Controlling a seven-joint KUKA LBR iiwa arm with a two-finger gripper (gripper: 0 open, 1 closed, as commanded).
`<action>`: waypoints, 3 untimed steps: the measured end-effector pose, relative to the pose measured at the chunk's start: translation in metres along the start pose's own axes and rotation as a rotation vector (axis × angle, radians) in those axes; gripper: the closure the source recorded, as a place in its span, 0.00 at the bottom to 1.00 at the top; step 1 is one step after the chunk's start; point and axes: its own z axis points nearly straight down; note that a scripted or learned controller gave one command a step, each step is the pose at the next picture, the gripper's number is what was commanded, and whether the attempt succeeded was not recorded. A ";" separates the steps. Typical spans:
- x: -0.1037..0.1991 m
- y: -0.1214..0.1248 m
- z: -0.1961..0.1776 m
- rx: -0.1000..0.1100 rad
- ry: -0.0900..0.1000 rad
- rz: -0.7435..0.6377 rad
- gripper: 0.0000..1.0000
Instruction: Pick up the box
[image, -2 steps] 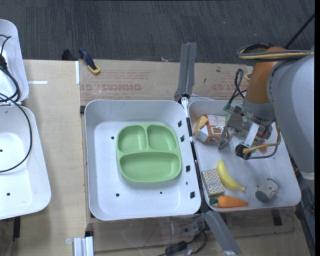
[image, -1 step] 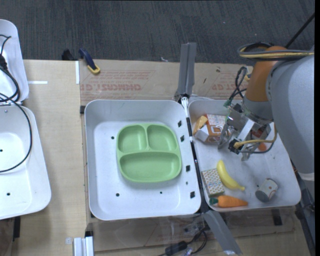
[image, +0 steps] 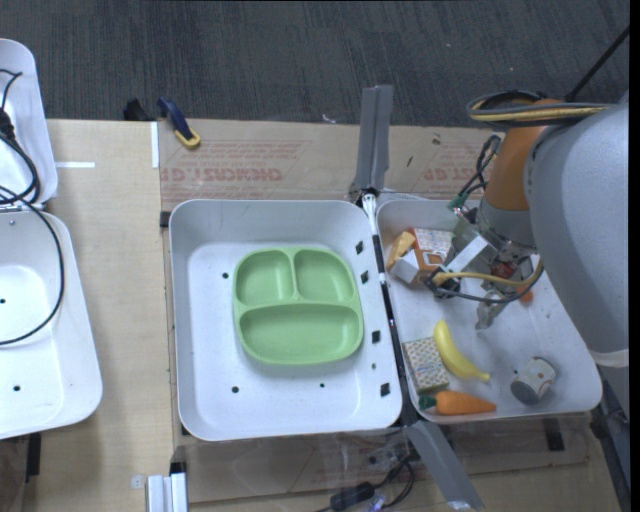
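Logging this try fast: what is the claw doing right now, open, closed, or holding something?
Claw: cannot be told; it sits low in the right bin beside the box.

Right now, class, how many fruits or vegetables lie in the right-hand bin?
2. A banana lies mid-bin beside the sponge; a carrot lies along the near rim. The arm covers part of the bin, so more may be hidden.

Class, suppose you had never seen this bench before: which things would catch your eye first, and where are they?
The green divided plate stands out, lying alone in the middle of the left bin. Next comes the grey arm with its orange band, reaching in from the right over the right bin, where a box, a banana and a carrot lie scattered.
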 end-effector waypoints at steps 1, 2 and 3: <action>0.006 -0.002 -0.008 -0.013 0.021 -0.005 1.00; -0.001 0.036 -0.010 -0.050 0.065 0.402 1.00; -0.014 0.032 -0.007 -0.077 0.094 0.403 1.00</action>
